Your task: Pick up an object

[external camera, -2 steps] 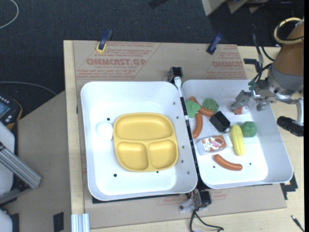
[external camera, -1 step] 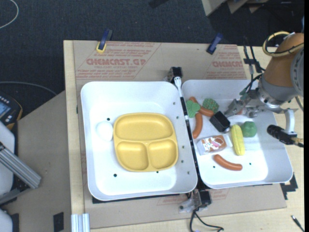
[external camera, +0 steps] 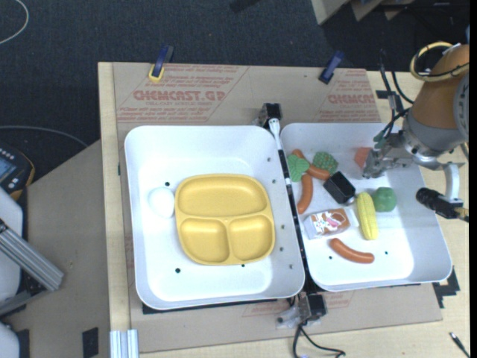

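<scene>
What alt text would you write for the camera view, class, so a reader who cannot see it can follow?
A grey robot arm's pincer hovers over the right bin, which holds toy foods including a corn cob, a sausage and a carrot. The left bin holds a yellow divided tray and a white egg.

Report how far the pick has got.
Done: the hand has reached the right bin, low near its far edge beside a small red piece. In hand: nothing visibly lifted. Left: the grasp and lift; the corn, sausage and black block lie in the bin.
</scene>
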Controlling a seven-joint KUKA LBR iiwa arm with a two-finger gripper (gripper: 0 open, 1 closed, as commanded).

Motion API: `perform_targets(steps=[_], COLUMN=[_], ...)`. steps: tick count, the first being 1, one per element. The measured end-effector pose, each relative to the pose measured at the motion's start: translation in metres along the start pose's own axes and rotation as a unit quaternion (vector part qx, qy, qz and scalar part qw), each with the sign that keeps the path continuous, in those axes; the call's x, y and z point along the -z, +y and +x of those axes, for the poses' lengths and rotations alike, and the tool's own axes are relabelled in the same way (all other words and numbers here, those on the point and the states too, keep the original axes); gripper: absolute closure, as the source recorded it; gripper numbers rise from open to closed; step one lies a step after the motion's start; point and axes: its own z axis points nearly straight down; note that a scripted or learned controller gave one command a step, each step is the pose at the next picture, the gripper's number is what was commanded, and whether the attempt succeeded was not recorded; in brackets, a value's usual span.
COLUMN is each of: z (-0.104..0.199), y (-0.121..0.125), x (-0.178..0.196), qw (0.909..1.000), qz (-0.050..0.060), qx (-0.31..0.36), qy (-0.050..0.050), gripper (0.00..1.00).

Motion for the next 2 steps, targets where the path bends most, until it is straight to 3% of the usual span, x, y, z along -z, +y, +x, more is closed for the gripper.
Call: perform_targets(steps=[2], z=[0.002], y=[0.009], x=[0.092], qw=[1.0000], qz=[-0.003], qx=[0.000], qy=[-0.001], gripper=[1.00])
